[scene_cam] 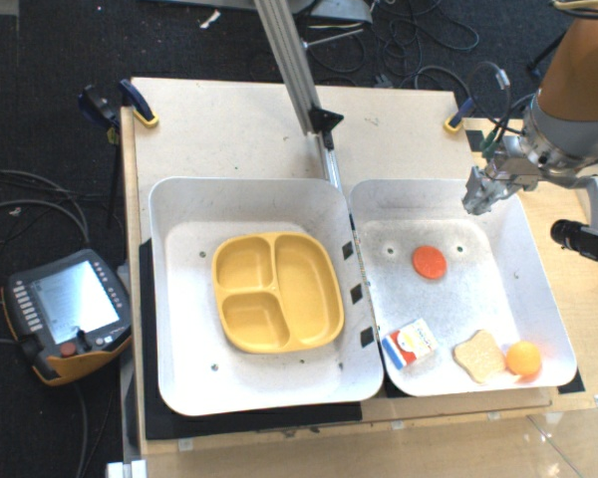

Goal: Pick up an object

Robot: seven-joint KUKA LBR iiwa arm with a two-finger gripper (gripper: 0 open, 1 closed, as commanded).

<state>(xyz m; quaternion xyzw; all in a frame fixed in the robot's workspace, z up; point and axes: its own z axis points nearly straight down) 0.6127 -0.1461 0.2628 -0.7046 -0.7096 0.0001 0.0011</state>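
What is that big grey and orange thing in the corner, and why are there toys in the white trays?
That grey and orange thing is a robot arm. It reaches in from the right side of the picture. At its end is a gripper, a sort of hand with two fingers, hanging over the far corner of the right bin. I can't tell if its fingers are open or shut, and nothing shows between them.

The picture comes from a camera fixed above the bench, looking down at a slant.

Two shallow white bins sit side by side. The left bin holds a yellow plate with three sections. The right bin holds pretend food: a red-orange disc, a small carton, a slice of bread and an orange ball touching the bread.

The robot's job is to pick one thing up.
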